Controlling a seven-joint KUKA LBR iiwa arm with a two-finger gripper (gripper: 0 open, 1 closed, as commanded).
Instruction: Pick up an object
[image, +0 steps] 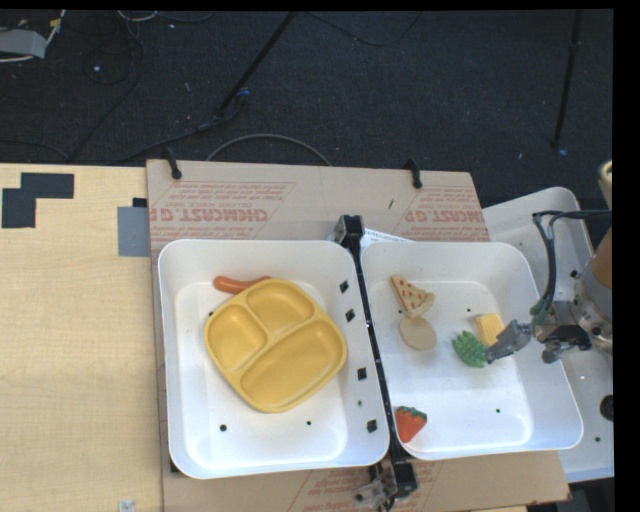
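Note:
In the right bin (540, 425) lie a tan wedge-shaped toy slice (410, 296), a beige round piece (418, 334), a green leafy toy (467, 349), a small yellow block (488, 326) and a red strawberry (410, 423) near the front left corner. My gripper (503, 344) reaches in low from the right, its tip right beside the green toy and just below the yellow block. Nothing is visibly lifted off the bin floor.
The left bin (190, 420) holds a yellow divided plate (275, 343) with an orange sausage-like toy (238, 283) behind it. A black divider (365, 340) runs between the bins. Cables and the arm's wrist (580, 325) stand at the right bin's edge.

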